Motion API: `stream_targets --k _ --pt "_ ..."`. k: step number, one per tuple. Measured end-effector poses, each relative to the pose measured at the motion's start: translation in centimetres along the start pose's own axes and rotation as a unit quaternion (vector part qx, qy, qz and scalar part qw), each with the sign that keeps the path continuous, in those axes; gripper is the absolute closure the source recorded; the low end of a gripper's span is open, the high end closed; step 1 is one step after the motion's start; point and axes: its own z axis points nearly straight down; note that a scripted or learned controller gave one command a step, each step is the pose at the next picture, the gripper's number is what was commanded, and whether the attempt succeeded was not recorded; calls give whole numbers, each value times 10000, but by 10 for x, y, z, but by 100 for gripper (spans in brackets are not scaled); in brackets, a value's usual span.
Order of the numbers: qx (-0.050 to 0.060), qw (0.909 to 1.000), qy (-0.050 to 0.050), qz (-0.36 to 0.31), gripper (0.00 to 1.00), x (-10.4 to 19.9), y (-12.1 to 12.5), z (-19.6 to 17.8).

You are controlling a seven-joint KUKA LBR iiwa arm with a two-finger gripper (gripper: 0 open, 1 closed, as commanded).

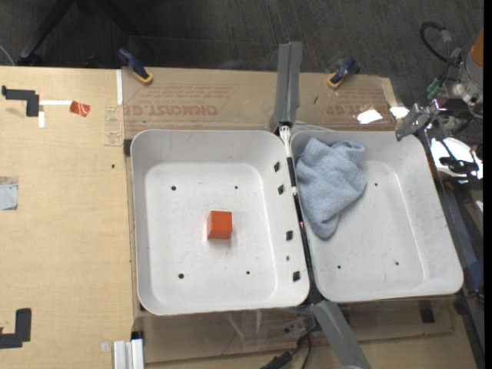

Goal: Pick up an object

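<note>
An orange cube (220,225) rests on the floor of the left bin (154,283), a little below its centre. A crumpled blue-grey cloth (329,179) lies in the right bin (430,275), bunched against its left wall near the back. My gripper (411,123) hangs at the far right, over the back right corner of the right bin, well away from both the cloth and the cube. Nothing shows in its grasp.
A grey divider post (288,83) stands behind the seam between the bins. Clamps (135,65) hold brown cardboard at the back. A wooden board (58,206) with small markers lies to the left. Cables and hardware (461,160) crowd the right edge.
</note>
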Motion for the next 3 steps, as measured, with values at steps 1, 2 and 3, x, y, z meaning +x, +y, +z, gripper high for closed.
stream_targets --k 1,2,3 --pt "-16 9957 29 -923 0 5 -38 129" --pt "-30 9958 6 -918 100 3 -37 119" --pt "-23 9914 -10 -1308 100 16 -31 15"
